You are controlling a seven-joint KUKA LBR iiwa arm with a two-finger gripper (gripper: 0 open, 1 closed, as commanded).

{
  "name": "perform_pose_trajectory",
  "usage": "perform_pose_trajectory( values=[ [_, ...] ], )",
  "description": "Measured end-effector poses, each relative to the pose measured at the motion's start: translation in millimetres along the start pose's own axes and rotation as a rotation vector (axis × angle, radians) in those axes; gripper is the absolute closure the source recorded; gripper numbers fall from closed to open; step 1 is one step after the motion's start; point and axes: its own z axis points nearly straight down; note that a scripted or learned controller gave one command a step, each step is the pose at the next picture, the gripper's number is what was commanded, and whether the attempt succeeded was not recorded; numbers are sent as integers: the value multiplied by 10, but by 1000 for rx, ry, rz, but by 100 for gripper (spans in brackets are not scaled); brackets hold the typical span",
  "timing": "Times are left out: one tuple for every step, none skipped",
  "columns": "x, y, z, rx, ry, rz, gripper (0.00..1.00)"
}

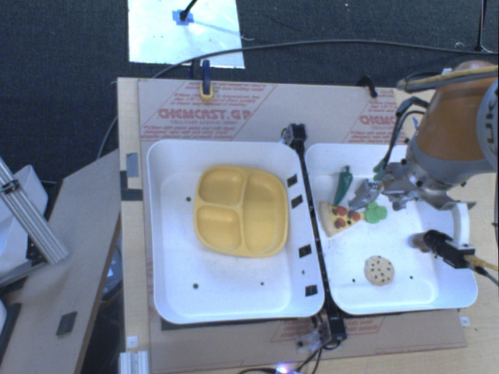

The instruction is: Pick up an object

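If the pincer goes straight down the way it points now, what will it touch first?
Most likely the pizza slice toy, which lies right under the pincer beside a green piece in the right bin. Height is unclear from this view.

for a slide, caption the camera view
Gripper over pizza slice in right white bin; yellow divided plate in left.

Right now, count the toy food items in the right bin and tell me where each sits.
3 visible: a pizza slice near the divider, a green piece beside it at the gripper, and a cookie toward the front. The arm may hide others.
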Motion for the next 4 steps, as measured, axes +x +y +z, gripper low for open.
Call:
perform_pose_trajectory(
  values=[
    [0, 26, -53, -11, -2, -2, 0],
    [-28, 70, 558, -9, -1, 0, 0],
    [-57, 52, 1136, -13, 1, 1, 0],
    [-56, 83, 1130, -16, 0, 0, 0]
  ],
)
